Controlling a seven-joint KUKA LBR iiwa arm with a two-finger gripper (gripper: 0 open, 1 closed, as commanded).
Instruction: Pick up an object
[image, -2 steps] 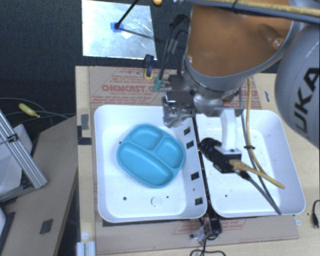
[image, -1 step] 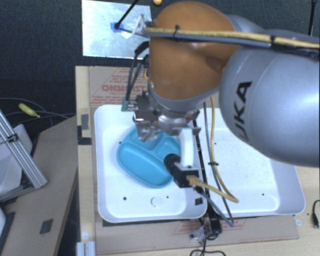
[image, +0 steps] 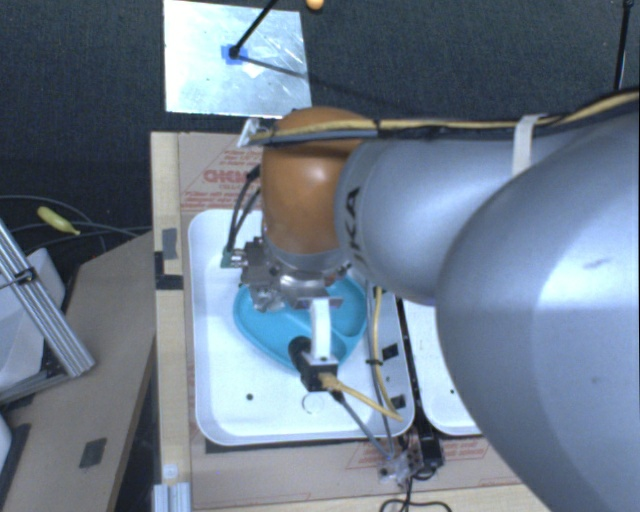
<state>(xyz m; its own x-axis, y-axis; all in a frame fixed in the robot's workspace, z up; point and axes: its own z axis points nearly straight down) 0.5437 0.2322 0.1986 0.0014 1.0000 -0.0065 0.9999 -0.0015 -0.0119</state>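
Observation:
A flat blue object (image: 262, 325) with a rounded outline lies in the left white bin (image: 215, 400). The arm's wrist hangs directly over it and covers its middle. My gripper (image: 290, 300) sits low above the blue object, and the wrist blocks the sight of its tips. Only the blue object's left and lower right edges show around the wrist.
The big grey arm fills the right half of the view and covers most of the right bin (image: 450, 415). A small pale ring mark (image: 313, 404) and a dark speck (image: 249, 397) sit on the left bin's floor near its front. Cardboard (image: 205, 170) lies under the bins.

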